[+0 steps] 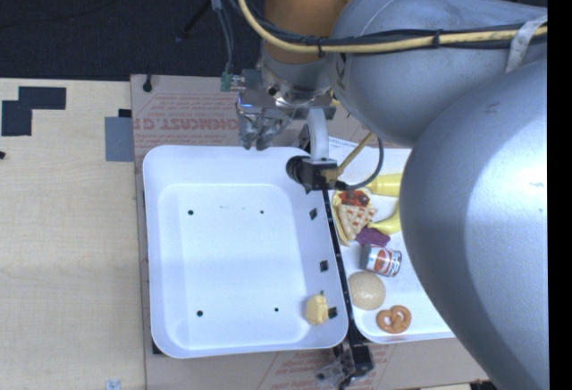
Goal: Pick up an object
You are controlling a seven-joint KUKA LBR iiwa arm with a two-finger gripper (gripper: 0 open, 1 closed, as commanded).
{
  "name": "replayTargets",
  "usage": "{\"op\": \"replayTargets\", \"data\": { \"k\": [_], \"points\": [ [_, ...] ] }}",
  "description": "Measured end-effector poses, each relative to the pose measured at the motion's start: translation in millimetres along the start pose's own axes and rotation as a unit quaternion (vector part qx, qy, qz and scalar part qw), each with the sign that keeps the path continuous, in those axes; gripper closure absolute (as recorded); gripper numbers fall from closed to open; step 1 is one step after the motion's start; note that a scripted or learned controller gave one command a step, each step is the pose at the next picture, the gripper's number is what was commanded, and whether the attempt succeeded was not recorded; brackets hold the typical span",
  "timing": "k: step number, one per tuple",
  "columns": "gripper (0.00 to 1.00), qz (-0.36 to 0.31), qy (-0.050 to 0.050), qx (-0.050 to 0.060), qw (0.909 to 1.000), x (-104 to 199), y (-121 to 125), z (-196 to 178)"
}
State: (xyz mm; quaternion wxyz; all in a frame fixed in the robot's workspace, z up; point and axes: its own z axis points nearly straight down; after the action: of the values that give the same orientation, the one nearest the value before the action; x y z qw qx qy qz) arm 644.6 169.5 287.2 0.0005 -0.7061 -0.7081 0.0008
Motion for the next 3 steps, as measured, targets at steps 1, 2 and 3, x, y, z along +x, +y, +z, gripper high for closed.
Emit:
{"op": "replayTargets", "data": {
  "k": [1, 2, 3],
  "points": [
    [1.0, -0.002, -0.001, 0.006, 1.0, 77.8, -26.9, 115.0],
    [1.0, 0.003, 0.0, 0.0, 1.0, 52.2, -78.6, 21.1],
    [1.0, -0.001, 0.004, -0.007, 1.0, 55.5, -123.2, -159.4]
  ]
}}
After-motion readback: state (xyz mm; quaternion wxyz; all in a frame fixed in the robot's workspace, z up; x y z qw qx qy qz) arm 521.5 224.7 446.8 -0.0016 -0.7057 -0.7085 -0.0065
